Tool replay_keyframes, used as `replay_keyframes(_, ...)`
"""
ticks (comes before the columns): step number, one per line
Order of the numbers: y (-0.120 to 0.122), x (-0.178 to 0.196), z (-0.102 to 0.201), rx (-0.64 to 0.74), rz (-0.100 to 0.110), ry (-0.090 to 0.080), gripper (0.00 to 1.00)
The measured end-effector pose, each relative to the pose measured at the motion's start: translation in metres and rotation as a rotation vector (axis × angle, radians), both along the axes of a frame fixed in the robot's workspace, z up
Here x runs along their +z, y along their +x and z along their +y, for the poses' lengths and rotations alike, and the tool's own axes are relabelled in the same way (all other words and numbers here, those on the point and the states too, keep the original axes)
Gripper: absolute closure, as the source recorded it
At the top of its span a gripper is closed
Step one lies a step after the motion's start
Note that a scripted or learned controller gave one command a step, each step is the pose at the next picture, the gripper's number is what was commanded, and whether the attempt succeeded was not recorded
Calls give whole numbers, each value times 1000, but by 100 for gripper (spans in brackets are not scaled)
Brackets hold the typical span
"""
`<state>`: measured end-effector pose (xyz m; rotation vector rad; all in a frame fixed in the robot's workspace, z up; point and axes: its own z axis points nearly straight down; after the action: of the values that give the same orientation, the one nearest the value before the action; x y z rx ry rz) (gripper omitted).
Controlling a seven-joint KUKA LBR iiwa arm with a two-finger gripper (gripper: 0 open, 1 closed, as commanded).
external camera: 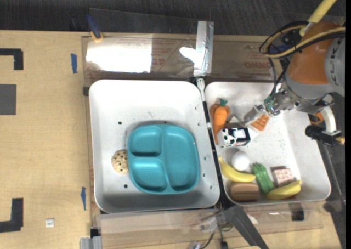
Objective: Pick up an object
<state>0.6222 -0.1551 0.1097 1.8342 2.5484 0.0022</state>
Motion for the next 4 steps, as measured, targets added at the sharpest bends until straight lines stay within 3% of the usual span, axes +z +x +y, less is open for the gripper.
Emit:
replay_keyframes(1,-23,-8,17,27,-37,-13,0)
replay_keyframes(2,26,-12,-27,152,-23,-7,0)
replay_keyframes(3,-45,-12,33,31,-13,-1,0)
replay_keyframes(4,2,44,49,203,-7,-2,0)
